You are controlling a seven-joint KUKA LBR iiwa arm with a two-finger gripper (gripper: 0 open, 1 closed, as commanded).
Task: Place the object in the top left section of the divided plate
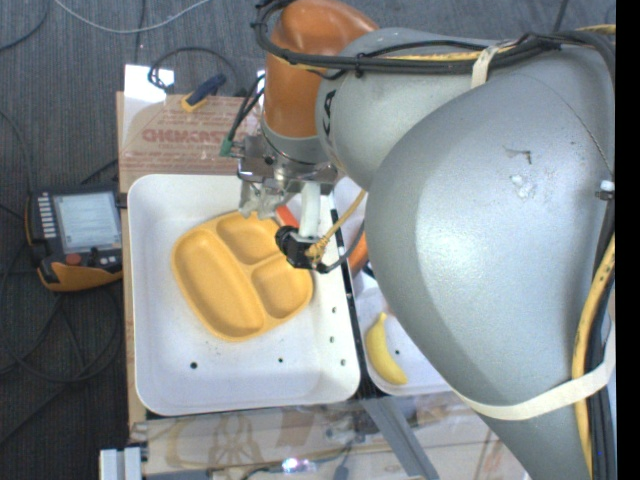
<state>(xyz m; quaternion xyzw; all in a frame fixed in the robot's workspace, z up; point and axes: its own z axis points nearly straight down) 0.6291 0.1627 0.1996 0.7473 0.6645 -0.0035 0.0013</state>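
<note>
1. Nearest me, a yellow banana (384,351) lies in the right bin (420,376), tucked beside the arm's big grey bulk (480,228).
2. The yellow divided plate (240,276) sits in the left bin (160,298).
3. The gripper (262,206) hangs over the plate's far edge; something orange (287,214) peeks beside it.
4. A cardboard sheet (180,133) lies beyond.

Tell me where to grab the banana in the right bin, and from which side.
Grip the banana across its thick middle, coming straight down from above. It lies flat near the bin's left wall, its curve running roughly along that wall, so close the fingers across its width. The arm hides its surroundings, so verify clearance.
</note>
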